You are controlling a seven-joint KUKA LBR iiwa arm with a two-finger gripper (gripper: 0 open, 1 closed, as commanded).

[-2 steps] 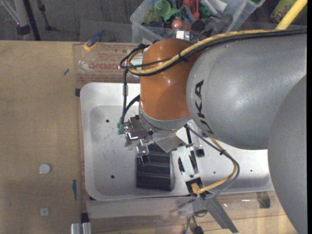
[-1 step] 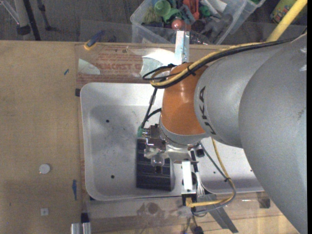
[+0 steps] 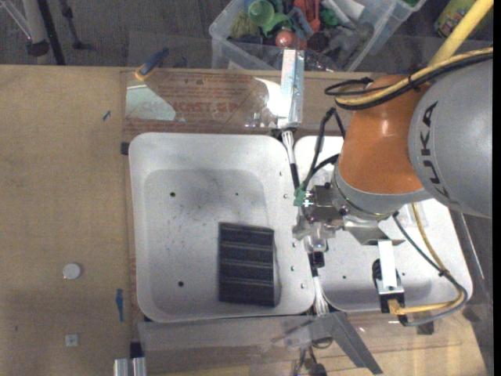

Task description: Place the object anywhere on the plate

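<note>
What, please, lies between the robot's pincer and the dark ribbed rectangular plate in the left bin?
In the camera view, just the left white bin's raised right rim separates the pincer from the dark ribbed rectangular plate.

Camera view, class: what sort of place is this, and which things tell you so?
Most likely a robotics lab or test bench. A grey and orange KUKA arm reaches over two shallow white bins on a wooden bench, and a clear tub of mixed plastic toys sits behind, probably practice objects.
</note>
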